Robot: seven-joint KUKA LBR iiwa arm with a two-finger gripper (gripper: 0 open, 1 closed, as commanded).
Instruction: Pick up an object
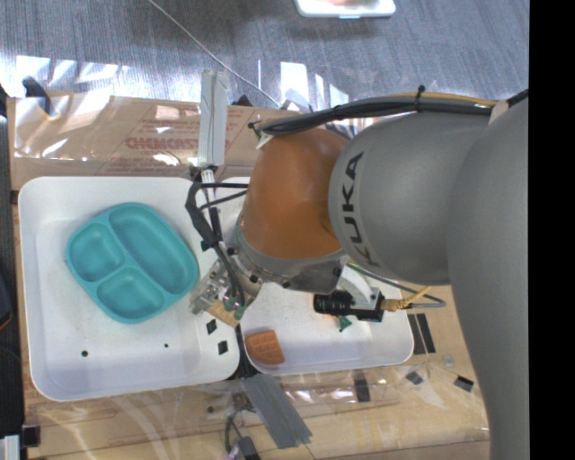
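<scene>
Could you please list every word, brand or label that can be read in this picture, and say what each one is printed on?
"KUKA": on the grey arm, in dark letters running sideways along its casing.
"CHEMCAST": in red print on the brown sheet at the view's upper left; the last letters are doubtful.
The smaller red line beneath that is too blurred to read.

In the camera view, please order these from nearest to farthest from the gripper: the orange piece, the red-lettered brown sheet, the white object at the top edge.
1. orange piece: right bin, lower left corner, beside the gripper.
2. red-lettered brown sheet: behind the left bin.
3. white object: top edge, far back.
</scene>
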